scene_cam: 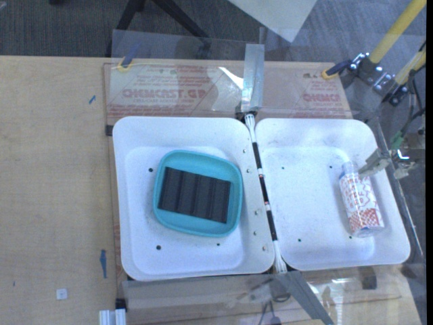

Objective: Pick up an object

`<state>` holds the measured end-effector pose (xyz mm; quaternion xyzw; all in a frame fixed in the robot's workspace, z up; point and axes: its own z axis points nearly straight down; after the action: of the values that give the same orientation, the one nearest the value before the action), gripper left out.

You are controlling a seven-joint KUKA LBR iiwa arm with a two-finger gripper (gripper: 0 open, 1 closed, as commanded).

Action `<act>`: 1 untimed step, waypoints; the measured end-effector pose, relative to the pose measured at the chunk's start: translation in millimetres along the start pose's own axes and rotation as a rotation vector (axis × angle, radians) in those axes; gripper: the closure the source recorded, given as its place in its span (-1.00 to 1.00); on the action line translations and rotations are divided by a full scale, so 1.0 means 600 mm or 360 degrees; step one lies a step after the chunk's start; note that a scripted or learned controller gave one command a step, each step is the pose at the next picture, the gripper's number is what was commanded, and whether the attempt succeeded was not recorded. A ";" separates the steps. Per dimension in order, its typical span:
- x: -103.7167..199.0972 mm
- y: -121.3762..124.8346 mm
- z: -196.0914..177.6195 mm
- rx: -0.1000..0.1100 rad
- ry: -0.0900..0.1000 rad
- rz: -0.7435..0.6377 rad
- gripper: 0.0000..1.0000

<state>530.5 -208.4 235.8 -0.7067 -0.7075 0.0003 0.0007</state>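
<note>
R bin [318, 147]: red/white patterned bottle [360, 203] lying on its side at ~3 o'clock, near the R wall, cap end toward 12. L bin [135, 249]: teal dish [197, 193] w/ dark ribbed insert, roughly center. Claw state: can't tell from cam view.

Teal tray [197, 193] left, bottle [360, 203] right

At three o'clock, near the frame's edge, the gripper [381, 161] appears as slim, angular pieces of pale grey metal with dull highlights. Thin dark cables [406, 124] run towards one o'clock above it. Finer detail is blurred.
</note>
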 end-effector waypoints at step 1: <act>-0.026 -0.041 -0.031 0.0000 0.0000 -0.0089 -1.00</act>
<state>506.0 -224.0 254.5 -0.6867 -0.7269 0.0003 0.0008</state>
